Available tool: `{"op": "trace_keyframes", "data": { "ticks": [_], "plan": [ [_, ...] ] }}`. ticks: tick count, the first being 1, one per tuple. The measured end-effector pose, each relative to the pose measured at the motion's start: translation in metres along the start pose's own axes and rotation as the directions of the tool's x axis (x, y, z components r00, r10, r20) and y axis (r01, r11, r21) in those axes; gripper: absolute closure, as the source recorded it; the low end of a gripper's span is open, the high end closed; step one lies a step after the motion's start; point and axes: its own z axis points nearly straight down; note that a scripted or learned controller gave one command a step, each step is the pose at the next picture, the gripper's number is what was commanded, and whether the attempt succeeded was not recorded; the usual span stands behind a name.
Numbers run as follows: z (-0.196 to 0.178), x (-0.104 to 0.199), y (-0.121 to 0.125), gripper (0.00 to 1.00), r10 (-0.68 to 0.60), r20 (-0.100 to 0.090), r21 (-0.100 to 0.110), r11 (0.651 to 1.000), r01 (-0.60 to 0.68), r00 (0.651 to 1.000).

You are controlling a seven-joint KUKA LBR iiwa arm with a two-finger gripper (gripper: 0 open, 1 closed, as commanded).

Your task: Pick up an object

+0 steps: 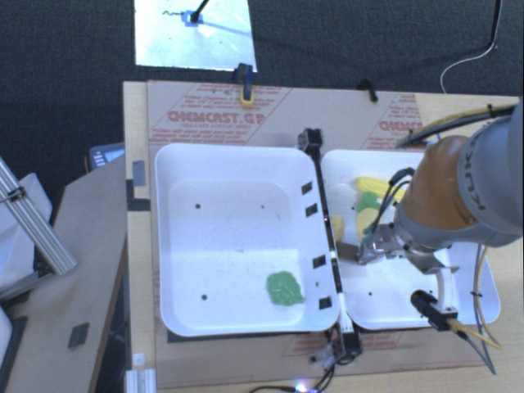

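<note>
A flat green object (285, 288) lies near the front right corner of the left bin (196, 170). In the right bin (385, 313), a yellow object (370, 187) and a yellow-green object (365, 212) lie at the back left, partly hidden by the arm. My gripper (366, 249) hangs low over the left part of the right bin, just in front of the yellow-green object. The grey and orange wrist (442, 195) covers much of that bin.
A black divider with clips (321, 219) runs between the two bins. A yellow clamp (245, 97) sits on the board behind the left bin. Cables (471, 330) trail off the arm past the right bin's front right corner.
</note>
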Motion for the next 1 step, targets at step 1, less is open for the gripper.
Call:
{"op": "trace_keyframes", "data": {
  "ticks": [1],
  "plan": [
    [-0.1097, 0.0623, 0.0663, 1.00, -0.005, 0.001, -0.019, 1.000, 0.005, 1.000]
  ]
}}
